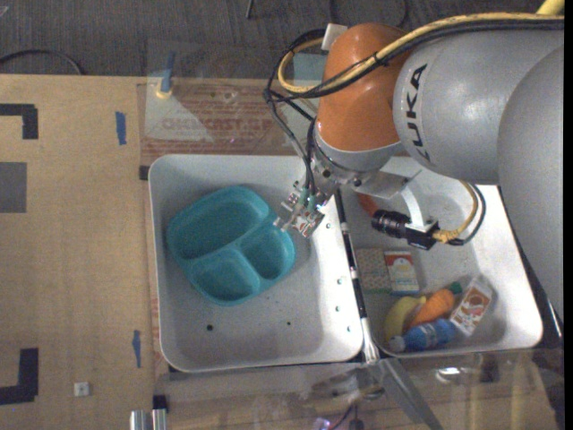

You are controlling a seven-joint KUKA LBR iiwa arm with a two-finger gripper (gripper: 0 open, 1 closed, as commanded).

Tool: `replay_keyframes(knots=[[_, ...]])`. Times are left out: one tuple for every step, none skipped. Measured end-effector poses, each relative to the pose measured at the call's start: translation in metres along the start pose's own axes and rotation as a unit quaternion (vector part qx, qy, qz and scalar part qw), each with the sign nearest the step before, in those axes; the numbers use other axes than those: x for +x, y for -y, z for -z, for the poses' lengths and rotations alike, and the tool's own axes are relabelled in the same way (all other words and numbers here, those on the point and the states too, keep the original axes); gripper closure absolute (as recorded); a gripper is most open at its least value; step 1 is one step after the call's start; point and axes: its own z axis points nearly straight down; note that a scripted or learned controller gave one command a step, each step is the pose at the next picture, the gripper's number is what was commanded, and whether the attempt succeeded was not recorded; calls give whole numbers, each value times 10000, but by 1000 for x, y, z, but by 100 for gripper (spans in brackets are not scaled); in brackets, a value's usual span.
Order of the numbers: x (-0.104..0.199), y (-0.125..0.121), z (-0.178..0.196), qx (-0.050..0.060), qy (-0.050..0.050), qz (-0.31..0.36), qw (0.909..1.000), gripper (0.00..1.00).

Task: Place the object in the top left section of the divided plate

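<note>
gripper (300, 213) – hung over plate's (231, 245) right edge, left bin (242, 330) | fingers – grip state cannot be told | object – none made out between them | toys (430, 316) – left in right bin

Black capitals reading "KUKA" run along the grey casing of the robot arm (466, 88), beside its orange band. Faint lettering marks a clear sheet (210, 119) on the bench above the left bin, too blurred to read.
</note>
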Motion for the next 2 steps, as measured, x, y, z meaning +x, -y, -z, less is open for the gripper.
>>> replay_keyframes(knots=[[-17, -9, 3, -1, -1, -60, 10000, 100], [-34, -4, -7, 0, 1, -106, 9999, 100]])
